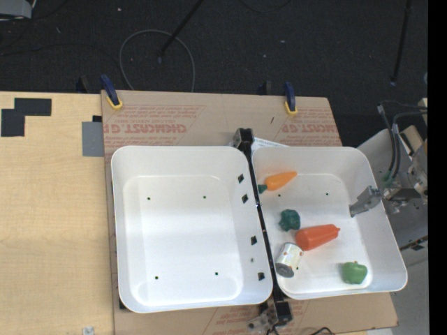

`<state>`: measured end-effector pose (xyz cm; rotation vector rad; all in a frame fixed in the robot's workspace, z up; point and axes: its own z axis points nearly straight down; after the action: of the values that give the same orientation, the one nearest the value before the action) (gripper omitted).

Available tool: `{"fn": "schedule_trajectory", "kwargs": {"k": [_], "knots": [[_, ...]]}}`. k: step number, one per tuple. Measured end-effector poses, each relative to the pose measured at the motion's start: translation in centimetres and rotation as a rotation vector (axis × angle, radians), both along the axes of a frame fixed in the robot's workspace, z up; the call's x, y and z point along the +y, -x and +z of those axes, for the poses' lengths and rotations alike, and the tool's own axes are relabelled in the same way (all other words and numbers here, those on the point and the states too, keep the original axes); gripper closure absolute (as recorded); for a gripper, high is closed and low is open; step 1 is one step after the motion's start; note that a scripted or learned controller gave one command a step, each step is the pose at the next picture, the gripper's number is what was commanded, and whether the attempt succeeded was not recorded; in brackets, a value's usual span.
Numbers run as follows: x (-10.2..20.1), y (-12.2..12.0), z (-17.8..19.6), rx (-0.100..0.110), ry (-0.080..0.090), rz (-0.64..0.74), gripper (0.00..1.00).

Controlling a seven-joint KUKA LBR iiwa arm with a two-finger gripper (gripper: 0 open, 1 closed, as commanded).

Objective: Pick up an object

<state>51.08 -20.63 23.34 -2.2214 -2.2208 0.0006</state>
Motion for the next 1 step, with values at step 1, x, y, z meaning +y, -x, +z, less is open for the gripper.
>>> {"fn": "schedule_trajectory", "kwargs": {"k": [1], "knots": [[9.91, -1.85, -15.12, 0.006, -0.002, 0.006, 0.0]]}}
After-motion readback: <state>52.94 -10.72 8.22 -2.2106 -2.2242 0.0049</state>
